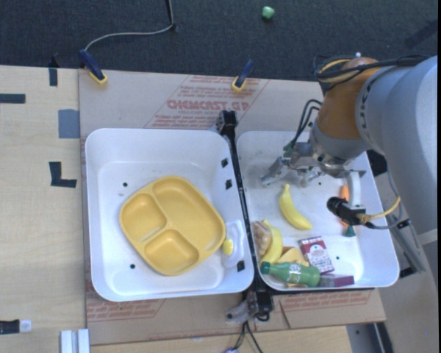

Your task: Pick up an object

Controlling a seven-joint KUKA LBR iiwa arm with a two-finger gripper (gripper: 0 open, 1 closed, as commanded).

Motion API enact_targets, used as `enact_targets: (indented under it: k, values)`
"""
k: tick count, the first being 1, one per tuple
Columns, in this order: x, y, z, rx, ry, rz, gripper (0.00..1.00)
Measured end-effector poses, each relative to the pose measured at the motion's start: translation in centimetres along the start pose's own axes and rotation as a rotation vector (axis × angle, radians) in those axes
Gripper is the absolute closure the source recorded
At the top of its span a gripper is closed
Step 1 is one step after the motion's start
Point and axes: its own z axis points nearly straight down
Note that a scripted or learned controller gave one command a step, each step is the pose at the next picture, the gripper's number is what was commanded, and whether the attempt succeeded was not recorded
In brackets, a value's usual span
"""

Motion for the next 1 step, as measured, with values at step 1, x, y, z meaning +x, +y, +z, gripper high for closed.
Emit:
enact_targets:
  k: [1]
  values:
    - [0.56, -4.48, 1.21, -0.007, -0.003, 0.001, 0.0]
